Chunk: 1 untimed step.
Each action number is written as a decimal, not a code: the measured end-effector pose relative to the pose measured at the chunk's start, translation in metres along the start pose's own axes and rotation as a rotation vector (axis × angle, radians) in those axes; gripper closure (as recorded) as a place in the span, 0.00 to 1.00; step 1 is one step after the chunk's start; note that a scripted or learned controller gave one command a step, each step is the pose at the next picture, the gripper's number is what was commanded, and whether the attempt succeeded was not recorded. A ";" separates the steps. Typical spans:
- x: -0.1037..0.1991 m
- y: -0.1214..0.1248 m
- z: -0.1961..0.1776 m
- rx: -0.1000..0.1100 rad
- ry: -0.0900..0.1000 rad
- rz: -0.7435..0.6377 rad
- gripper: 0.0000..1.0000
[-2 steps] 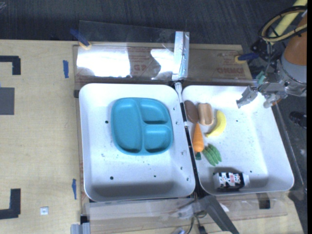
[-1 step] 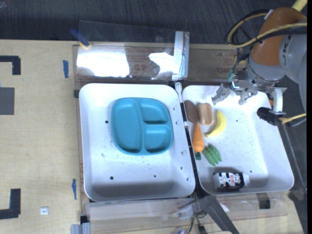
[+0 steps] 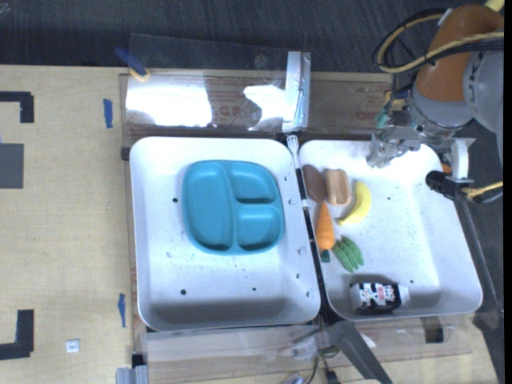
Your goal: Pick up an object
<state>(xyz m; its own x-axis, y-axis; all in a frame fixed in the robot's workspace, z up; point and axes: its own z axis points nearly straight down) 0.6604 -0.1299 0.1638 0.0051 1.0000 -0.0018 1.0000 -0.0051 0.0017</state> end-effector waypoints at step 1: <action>0.000 0.000 0.001 0.001 0.000 0.000 0.00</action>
<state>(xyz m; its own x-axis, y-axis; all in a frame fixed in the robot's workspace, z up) 0.6602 -0.1297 0.1631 0.0050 1.0000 -0.0020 1.0000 -0.0050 0.0004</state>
